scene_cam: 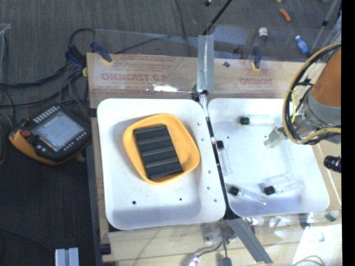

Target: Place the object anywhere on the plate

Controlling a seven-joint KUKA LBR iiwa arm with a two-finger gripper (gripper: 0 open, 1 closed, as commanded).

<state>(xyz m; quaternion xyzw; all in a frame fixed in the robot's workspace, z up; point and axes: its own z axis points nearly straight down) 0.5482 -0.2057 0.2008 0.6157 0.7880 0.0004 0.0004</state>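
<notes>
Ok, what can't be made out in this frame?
- Gripper: blurred and pale against the white right bin, finger state unreadable.
- Clear plastic items with black caps: too transparent to count or identify.
- Grey arm: cut off by the right edge.
- Black ribbed block covers the middle of the yellow plate.

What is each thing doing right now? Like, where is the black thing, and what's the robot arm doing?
black ridged block: lying flat on the plate, tilted a bit.
yellow plate: resting in the left bin, block on it.
left bin: holds the plate.
right bin: holds several small clear pieces with black caps.
gripper: hovering over the right bin, away from the plate.
</notes>
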